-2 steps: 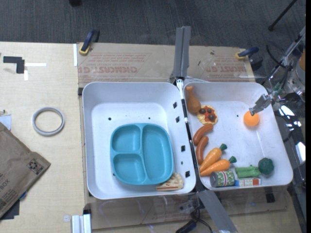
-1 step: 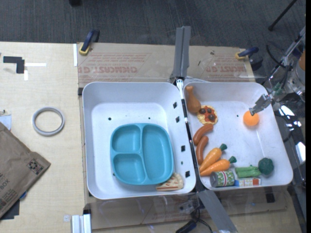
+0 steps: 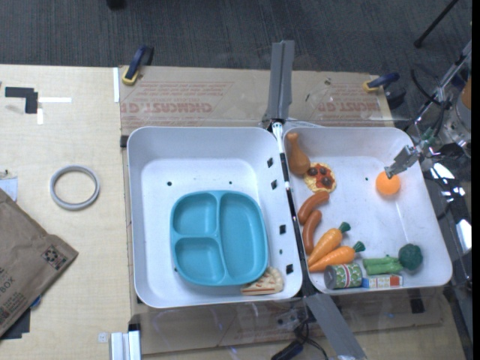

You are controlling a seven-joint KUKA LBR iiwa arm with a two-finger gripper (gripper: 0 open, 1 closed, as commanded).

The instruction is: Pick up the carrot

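**My claw over the orange, carrots at the front of the right bin**

My claw (image 3: 397, 165) sits over the far right part of the right bin (image 3: 360, 147), its tip just above a small orange ball (image 3: 388, 184). It is too small and blurred here for me to tell how it is set, and nothing shows gripped in it.

The carrots are well apart from me, near the front of the same bin. One carrot (image 3: 327, 242) lies slanted with its green top pointing up and right; a second carrot (image 3: 334, 256) lies just beside it, nearer the front. Left of them, two sausages (image 3: 311, 216) rest along the wall between the bins. In front of the carrots lies a small can (image 3: 345, 277), with a broccoli floret (image 3: 409, 256) to its right.

The left bin (image 3: 150, 163) holds a blue divided plate (image 3: 219, 238).
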